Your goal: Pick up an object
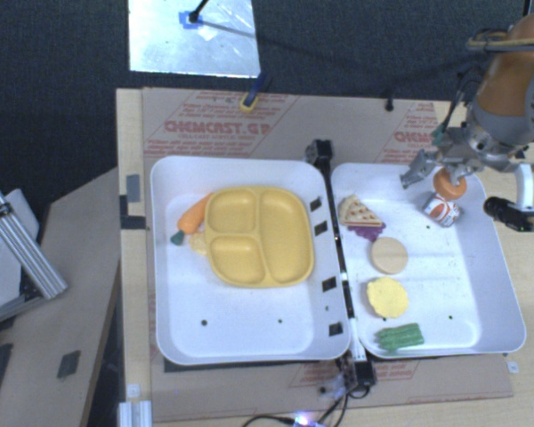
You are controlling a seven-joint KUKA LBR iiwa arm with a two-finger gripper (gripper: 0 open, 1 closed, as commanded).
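Gripper (451, 178) upper right of frame, over right bin (494, 274). Orange-and-white object (443, 208) sits directly beneath, touching or nearly (grip state: cannot tell). Move reads as straight down.

Single fixed camera, mounted above the bench (89, 229) and looking down at a slant. The near edge of the bench lies toward the bottom of the frame, the far edge toward the top. Both white bins fall within the frame: the left bin (173, 327) sits centre-left, the right bin (489, 310) centre-right, the two meeting near mid-frame. The arm (516, 69) enters from the upper right and is cut off by the frame edge. The standoff appears moderate, since dark floor (44, 60) shows beyond the bench at top and left.
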